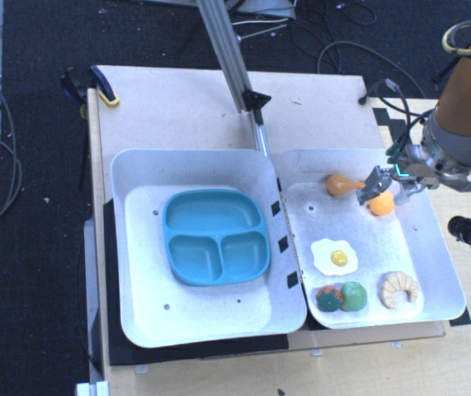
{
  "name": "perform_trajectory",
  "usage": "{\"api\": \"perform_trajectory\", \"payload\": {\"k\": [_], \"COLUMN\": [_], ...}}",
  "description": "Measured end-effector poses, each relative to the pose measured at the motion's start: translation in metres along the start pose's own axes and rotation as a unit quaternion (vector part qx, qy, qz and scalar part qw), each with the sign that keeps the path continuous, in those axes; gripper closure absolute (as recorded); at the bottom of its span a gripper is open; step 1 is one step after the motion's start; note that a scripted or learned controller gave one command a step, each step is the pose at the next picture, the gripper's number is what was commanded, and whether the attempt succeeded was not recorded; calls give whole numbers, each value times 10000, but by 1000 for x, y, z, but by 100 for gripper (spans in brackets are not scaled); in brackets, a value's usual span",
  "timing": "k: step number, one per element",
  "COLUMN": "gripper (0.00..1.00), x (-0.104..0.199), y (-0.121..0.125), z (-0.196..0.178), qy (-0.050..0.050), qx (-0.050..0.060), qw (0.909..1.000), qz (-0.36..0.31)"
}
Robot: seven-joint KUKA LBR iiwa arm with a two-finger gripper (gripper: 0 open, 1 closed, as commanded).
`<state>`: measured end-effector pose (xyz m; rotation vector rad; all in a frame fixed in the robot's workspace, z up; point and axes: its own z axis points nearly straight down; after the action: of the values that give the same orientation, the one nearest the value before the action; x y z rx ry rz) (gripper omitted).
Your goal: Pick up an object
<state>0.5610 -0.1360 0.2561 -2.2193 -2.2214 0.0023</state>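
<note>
Counter (177, 106): pale board, two white bins side by side. Left bin (136, 188) carries a blue divided plate (217, 236) near its middle. Right bin (433, 254) carries the small toy foods.

Arm (466, 97) reaches in from 3 o'clock, wrist low over the far part of the right bin. Pincer (381, 186) sits at an orange ball (381, 205), which lies at about 1 o'clock in that bin. A drumstick-shaped piece (342, 185) lies just beside, at 9 o'clock from the pincer.

Pincer state: cannot tell. Dark fingertips blur into the ball; no clear gap or closure visible. Ball seems to be touching or just under the tips, not plainly between them.

Step in hand, by my reading: settling on the ball for a grasp. To do it well, centre the tips across the ball's widest part and go low enough that it cannot squirt out; round and smooth, so likely to roll.

Around: fried egg (335, 256) at bin centre, croissant (400, 289) at 5 o'clock, red-and-green vegetable (341, 297) at 6 o'clock, all well apart from the ball. The drumstick is the only near obstruction; the bin's far wall also close.
</note>
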Motion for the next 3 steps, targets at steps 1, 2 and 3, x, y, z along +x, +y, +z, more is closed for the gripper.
{"api": "perform_trajectory", "payload": {"k": [1,2,3], "gripper": [0,0,0], "x": [0,4,7], "y": [0,0,2], "z": [-1,43,107], "qy": [-1,2,4], "qx": [-9,9,17], "qw": [10000,10000,10000], "qz": [-1,5,8]}}
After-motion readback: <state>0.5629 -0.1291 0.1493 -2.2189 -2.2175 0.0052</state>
